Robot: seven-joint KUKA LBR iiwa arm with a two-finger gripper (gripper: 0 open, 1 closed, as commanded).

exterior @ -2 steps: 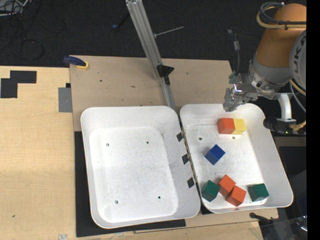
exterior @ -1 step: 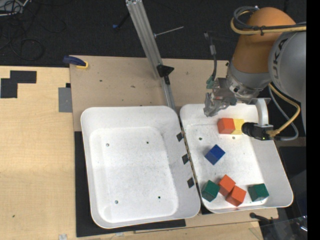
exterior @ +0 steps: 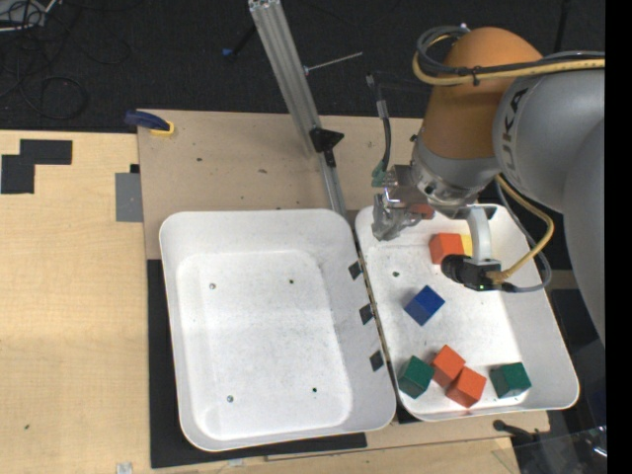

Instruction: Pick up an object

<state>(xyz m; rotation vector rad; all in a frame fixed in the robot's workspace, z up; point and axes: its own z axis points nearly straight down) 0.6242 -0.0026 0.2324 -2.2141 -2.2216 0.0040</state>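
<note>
My gripper (exterior: 390, 217) hangs over the far left corner of the right bin (exterior: 553, 363), low near the bin floor. Its metal fingers point down and I see no object between them. An orange block (exterior: 446, 248) with a yellow block behind it lies just right of the gripper, partly under the wrist. A blue cube (exterior: 425, 304) sits in the bin's middle. Along the near edge lie a dark green block (exterior: 416, 375), two orange blocks (exterior: 457, 373) touching each other, and another green cube (exterior: 511, 379).
The left bin (exterior: 197, 255) stands beside the right one, joined by black clips along the shared rim. A slanted aluminium bar (exterior: 291, 77) rises from behind the bins. The grey arm with its orange band (exterior: 484, 77) covers the right bin's far side.
</note>
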